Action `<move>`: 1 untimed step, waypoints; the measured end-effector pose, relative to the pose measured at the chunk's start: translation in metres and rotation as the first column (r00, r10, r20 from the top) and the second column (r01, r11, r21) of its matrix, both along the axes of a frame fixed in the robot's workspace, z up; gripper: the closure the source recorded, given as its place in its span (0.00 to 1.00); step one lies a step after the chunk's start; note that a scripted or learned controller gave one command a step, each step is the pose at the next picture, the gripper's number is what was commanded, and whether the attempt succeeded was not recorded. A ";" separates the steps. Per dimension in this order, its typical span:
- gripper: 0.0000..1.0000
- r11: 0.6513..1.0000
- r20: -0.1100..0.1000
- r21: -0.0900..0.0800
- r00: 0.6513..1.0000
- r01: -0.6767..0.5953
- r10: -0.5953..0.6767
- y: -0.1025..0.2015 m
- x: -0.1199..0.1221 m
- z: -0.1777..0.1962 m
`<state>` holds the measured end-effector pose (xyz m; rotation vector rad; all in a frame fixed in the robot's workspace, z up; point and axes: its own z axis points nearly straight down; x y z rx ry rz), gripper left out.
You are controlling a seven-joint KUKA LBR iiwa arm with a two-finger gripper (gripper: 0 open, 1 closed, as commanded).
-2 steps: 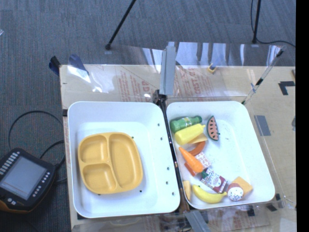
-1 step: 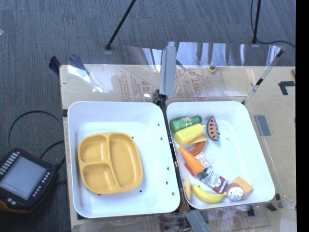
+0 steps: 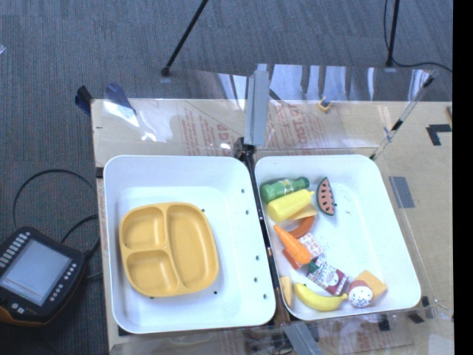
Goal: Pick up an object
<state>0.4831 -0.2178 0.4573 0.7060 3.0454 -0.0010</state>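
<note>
The right bin (image 3: 384, 220) holds a pile of toy food along its left and front sides. A green bottle (image 3: 284, 188) lies at the back, with a yellow block (image 3: 290, 205) just in front of it and a watermelon slice (image 3: 325, 196) to their right. Nearer the front lie an orange carrot (image 3: 293, 245), a red and white packet (image 3: 326, 276), a yellow banana (image 3: 318, 298), a white ball (image 3: 360, 296) and an orange wedge (image 3: 372, 282).
The left bin (image 3: 236, 191) holds a yellow divided plate (image 3: 168, 248) with three compartments. A clear plastic screen (image 3: 332, 87) stands behind the bins. A teach pendant (image 3: 33, 272) lies on the floor at the left. Tripod legs (image 3: 188, 28) stand behind the bench.
</note>
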 end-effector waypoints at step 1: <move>0.00 1.000 0.000 0.000 1.000 0.000 0.000 0.000 0.000 0.000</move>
